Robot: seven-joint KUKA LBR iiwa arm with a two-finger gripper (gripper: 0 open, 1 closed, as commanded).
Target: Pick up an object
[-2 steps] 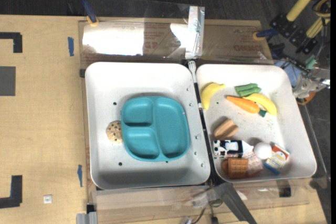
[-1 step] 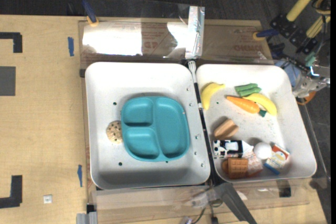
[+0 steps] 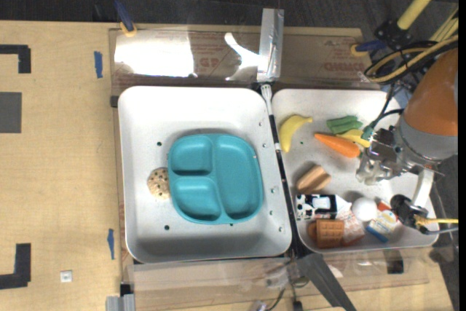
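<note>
the objects to be picked lie scattered in the right-hand bin (image 3: 378,95), none singled out by the task. a toy carrot (image 3: 337,144), orange and slanted, lies near the bin's middle, with a green toy vegetable (image 3: 344,124) just above it and a yellow banana (image 3: 293,130) near the bin's left wall. lower down are a tan bread-like piece (image 3: 312,178), a small black-and-white patterned box (image 3: 315,205), a brown waffle-like block (image 3: 328,231), a white ball (image 3: 362,210) and a small blue-and-red item (image 3: 378,224) whose kind is hard to tell. they sit loose and mixed, some touching, as things tipped in for grasp trials would.

the gripper (image 3: 373,170) hangs over this bin, just right of the carrot's tip and above the white ball. whether it is open or closed cannot be told from this slanted overhead view, and nothing is seen gripped in it. judged from its place, it is likely lining up on the carrot or on bare floor beside it. the grey arm (image 3: 426,135) with its orange band reaches in from the right, so the right bin is the nearer one.

the left-hand bin (image 3: 138,113) holds a teal divided plate (image 3: 216,177) near its centre, and a cookie (image 3: 159,182) touches the plate's left edge. cables (image 3: 408,54) coil beyond the right bin's far corner.
</note>
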